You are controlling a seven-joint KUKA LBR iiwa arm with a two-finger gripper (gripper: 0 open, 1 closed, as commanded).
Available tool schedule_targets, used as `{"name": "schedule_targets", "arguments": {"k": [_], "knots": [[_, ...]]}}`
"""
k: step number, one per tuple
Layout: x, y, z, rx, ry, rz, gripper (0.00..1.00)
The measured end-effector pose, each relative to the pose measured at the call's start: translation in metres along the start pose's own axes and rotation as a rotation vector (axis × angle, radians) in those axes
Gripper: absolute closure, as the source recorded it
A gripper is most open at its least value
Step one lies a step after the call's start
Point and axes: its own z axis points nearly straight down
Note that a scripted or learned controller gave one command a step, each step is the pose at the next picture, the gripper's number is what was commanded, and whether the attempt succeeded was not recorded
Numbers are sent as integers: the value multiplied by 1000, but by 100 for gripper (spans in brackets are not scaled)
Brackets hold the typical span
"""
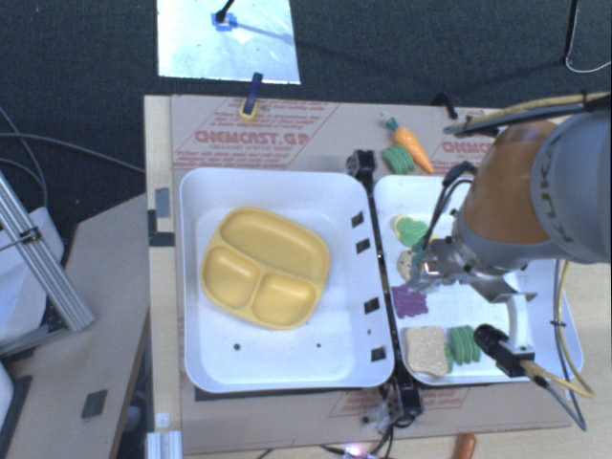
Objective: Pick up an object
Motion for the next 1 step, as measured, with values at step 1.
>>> {"name": "schedule_targets", "arguments": {"k": [1], "knots": [[17,58,-44,-7,-2,1,100]]}}
